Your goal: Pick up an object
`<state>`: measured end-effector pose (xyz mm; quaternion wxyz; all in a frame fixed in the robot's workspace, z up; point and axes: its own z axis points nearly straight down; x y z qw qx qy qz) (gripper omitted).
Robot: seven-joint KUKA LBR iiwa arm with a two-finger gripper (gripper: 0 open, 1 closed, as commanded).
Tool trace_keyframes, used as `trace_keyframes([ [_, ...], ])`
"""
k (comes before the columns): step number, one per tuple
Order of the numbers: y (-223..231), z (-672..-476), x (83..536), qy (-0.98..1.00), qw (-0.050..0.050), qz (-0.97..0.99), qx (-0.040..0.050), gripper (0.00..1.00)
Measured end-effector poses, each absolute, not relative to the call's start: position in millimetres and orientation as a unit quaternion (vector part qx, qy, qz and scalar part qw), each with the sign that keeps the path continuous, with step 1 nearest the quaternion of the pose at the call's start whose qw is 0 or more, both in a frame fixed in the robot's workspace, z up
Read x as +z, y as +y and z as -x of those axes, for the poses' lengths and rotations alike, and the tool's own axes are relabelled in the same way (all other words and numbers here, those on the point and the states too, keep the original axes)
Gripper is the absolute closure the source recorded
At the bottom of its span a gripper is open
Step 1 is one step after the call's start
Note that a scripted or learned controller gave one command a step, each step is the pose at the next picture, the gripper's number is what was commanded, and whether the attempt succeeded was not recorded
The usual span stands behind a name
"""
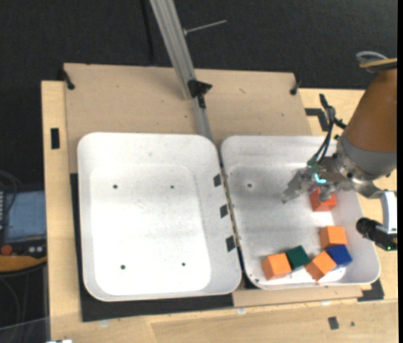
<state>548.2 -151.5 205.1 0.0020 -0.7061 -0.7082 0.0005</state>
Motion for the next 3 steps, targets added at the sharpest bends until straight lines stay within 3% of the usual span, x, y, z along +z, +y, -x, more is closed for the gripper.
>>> trace_keyframes([
  [1, -151, -549.2, 207, -0.707, 0.0, 0.707, -0.001, 0.0],
  [2, -147, -550.7, 163, -0.706, 0.001, 0.709, 0.0018, 0.0],
  [3, -151, -539.4, 112, -0.707, 0.001, 0.708, 0.0022, 0.0],
])
